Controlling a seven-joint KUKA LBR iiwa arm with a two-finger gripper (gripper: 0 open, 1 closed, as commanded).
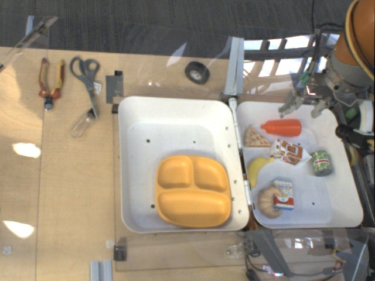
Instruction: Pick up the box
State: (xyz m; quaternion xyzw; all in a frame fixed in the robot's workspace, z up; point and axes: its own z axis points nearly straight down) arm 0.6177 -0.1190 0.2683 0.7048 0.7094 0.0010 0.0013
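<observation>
Hand (306, 101) open at upper right, over the right bin (345, 212); box (283, 194) sits lower down w/ croissant (268, 201) touching.

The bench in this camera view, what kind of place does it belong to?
Probably a robotics lab or test cell, not a kitchen. Two white bins sit side by side on a wooden bench, one holding toy food such as a carrot and a small box. Pliers and scissors lie nearby.

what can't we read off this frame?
- Tool: too small and cluttered in the camera view to tell open or shut.
- Box: print too small to read.
- Arm: cut off by the right edge.
- Banana: partly behind the bin wall.
</observation>
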